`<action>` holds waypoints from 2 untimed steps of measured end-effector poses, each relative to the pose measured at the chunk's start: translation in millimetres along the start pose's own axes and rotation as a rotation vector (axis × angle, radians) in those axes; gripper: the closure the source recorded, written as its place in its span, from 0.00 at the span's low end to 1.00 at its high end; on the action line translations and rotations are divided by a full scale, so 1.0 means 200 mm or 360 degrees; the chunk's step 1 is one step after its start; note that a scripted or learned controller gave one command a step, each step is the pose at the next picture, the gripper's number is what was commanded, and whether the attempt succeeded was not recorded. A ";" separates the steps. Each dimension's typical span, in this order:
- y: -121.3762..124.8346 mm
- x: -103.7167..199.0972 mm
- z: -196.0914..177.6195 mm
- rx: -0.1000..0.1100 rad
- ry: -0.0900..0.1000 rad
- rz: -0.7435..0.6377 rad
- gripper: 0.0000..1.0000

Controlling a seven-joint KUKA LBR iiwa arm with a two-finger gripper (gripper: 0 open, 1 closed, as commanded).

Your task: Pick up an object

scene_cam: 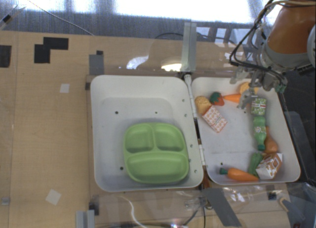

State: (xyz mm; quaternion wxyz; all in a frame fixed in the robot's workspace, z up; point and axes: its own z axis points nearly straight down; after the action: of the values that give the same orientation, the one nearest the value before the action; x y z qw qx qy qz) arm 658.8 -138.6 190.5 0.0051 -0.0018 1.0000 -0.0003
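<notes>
Left white bin just has a green sectioned plastic plate; the toys are all in the right white bin. Looks like the approach step: the gripper hovers over the green toy bottle near an orange toy carrot, and needs lowering. Can't tell its state, it's too blurry.

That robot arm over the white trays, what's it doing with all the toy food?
The grey and orange robot arm reaches in from the right, its gripper low over the far end of the right white bin. That bin holds toy food: a green plastic bottle, two orange carrots, small cartons. It has not visibly lifted anything. The left white bin holds a green divided plate.
</notes>
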 end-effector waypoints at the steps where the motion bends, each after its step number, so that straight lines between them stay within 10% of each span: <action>1: -0.35 0.08 0.50 0.0005 -0.0008 0.0019 0.00; 2: -0.32 0.05 0.44 0.0004 -0.0024 0.0004 1.00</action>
State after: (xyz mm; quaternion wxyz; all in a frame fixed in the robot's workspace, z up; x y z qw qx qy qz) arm 649.1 -203.3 103.1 0.0126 -0.0005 0.9999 -0.0016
